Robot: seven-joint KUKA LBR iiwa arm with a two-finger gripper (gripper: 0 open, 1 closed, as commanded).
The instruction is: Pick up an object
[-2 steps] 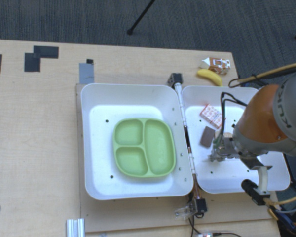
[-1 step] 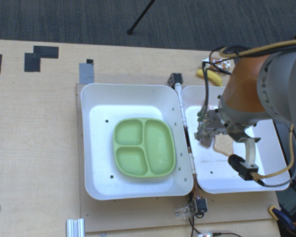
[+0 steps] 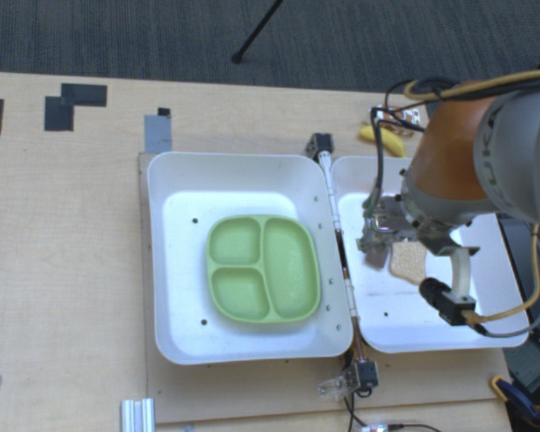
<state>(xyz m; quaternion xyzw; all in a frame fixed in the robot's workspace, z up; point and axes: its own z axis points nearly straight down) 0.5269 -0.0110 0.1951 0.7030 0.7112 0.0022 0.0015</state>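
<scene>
Over the right bin (image 3: 378, 327), the grey arm (image 3: 486, 151) reached in from the right, its gripper (image 3: 375, 241) lowered near the bin's left wall. Whether the tool was open, closed or clamped on anything could not be told. A tan sponge-like object (image 3: 407, 261) lay on the bin floor just beside the gripper. A green divided plate (image 3: 262, 270) sat in the left bin (image 3: 166, 268).
</scene>
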